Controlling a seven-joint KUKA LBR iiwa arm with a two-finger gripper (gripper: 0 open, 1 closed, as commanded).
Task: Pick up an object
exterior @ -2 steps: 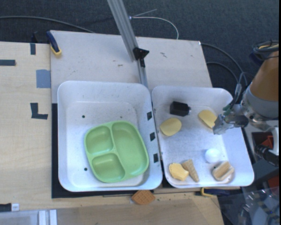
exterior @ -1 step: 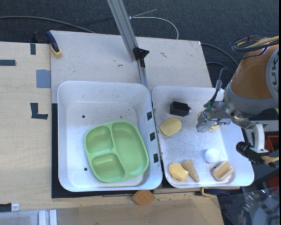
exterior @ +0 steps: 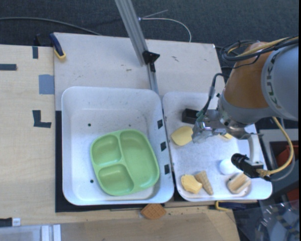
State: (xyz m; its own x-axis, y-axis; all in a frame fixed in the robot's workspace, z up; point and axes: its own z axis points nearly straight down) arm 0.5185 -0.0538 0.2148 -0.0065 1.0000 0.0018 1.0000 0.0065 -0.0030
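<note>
While the hand (exterior: 200, 131) sits low in the right bin (exterior: 210, 192), its tip is just right of a pale yellow object (exterior: 181, 136), touching or nearly so (can't tell whether the hand is open or closed, or gripping anything). Near end of that bin: yellow chunk (exterior: 191, 184), waffle cone (exterior: 204, 182), white ball (exterior: 226, 166), tan bread-like piece (exterior: 238, 183). Left bin (exterior: 70, 134) holds a green divided plate (exterior: 124, 161). Round waffle-textured piece (exterior: 153, 211) lies on the desk (exterior: 20, 159) just outside the bins' near edge. Grey arm with orange band (exterior: 248, 92) comes in from the right.
</note>
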